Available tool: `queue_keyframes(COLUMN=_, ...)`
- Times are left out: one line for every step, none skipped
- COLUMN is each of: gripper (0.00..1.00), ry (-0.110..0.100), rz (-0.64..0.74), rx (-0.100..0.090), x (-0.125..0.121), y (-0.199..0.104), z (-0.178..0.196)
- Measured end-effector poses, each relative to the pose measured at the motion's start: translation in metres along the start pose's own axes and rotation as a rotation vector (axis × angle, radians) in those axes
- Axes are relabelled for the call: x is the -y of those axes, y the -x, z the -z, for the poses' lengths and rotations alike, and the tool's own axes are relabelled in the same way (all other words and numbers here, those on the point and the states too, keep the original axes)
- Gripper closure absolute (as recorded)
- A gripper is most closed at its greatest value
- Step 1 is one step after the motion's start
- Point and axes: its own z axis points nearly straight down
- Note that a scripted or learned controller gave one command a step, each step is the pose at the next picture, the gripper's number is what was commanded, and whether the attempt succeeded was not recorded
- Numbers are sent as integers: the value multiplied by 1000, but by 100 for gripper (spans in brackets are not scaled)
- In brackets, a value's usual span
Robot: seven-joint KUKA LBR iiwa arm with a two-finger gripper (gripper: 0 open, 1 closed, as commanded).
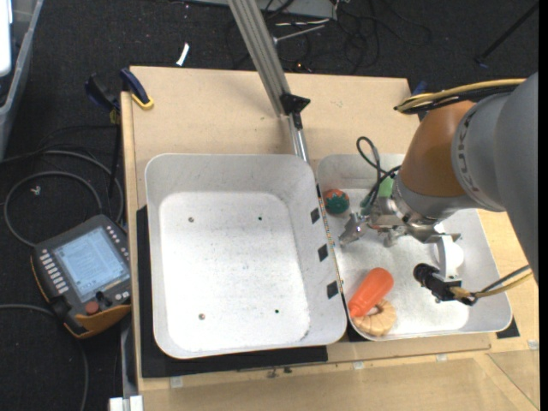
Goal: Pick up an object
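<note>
Gripper: the gripper is seen low inside the right bin, near that bin's left wall; its metal parts are partly hidden by the wrist, so how far it is spread cannot be told, and nothing is seen held in it.
Arm: the grey arm is brought in from the right, with its orange band above the wrist; a green-and-black cable is looped beside the wrist.
Orange object: a carrot-shaped orange object is laid at a slant near the front left of the right bin, apart from the gripper.
Tan object: a round tan object is set just below the orange object, touching it.
Small ball: a small green-and-red ball is placed near the back left corner of the right bin, just left of the gripper.
Left bin: the left bin is set beside the right bin, their walls touching.
Bench: both bins are borne by a wooden bench.
</note>
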Motion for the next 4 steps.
queue_keyframes(gripper=100, ry=5, rz=0, rx=0, x=-1, y=0, z=13)
queue_keyframes(gripper=100, ry=10, rz=3, rx=1, x=-9, y=2, z=59)
queue_keyframes(gripper=100, ry=10, rz=4, rx=1, x=-13, y=-5, z=104)
queue_keyframes(gripper=100, ry=11, rz=3, rx=2, x=-14, y=-1, z=148)
